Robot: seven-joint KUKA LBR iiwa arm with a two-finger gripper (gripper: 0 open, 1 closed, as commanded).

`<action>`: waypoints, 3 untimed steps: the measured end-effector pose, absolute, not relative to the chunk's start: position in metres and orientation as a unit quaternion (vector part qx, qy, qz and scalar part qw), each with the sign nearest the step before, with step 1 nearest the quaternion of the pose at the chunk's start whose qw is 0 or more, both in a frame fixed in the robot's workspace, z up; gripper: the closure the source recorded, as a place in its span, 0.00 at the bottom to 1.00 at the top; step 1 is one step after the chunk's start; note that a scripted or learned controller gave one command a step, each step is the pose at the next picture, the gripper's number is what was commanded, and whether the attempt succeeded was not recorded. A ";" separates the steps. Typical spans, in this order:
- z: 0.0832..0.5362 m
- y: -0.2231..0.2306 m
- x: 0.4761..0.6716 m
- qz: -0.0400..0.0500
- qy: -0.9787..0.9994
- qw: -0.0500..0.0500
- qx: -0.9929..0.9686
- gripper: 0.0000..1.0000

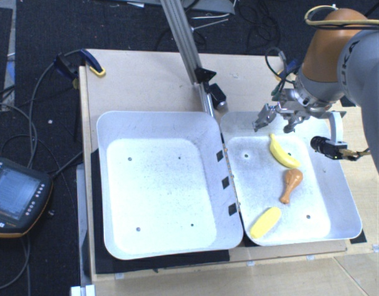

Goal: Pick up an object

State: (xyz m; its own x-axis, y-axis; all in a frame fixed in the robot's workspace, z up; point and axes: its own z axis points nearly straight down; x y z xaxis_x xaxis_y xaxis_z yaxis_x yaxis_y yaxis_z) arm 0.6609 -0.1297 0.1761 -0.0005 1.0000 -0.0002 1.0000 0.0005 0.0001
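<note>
— Where's the claw?
— The gripper hangs over the right bin's upper edge, fingers spread apart, nothing between them.
— And the things to pick?
— A banana lies just below it; a brown drumstick sits under that; a yellow corn-like piece is near the bin's lower left.
— Anything in the way?
— A slanting metal pole stands left of the claw, and a pendant lies far left.
</note>
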 end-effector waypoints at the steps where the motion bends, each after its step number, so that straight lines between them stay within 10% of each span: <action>1: 0.134 -0.129 0.658 -0.001 0.707 -0.001 0.707 0.00; 2: 0.093 -0.128 0.657 -0.001 0.707 -0.001 0.707 0.00; 3: 0.106 -0.129 0.658 0.000 0.707 0.001 0.707 1.00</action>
State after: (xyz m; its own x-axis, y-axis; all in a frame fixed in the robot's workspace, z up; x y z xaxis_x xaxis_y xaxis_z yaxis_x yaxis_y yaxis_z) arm 0.6582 -0.1287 0.1061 -0.0004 1.0000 -0.0005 1.0000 0.0004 0.0011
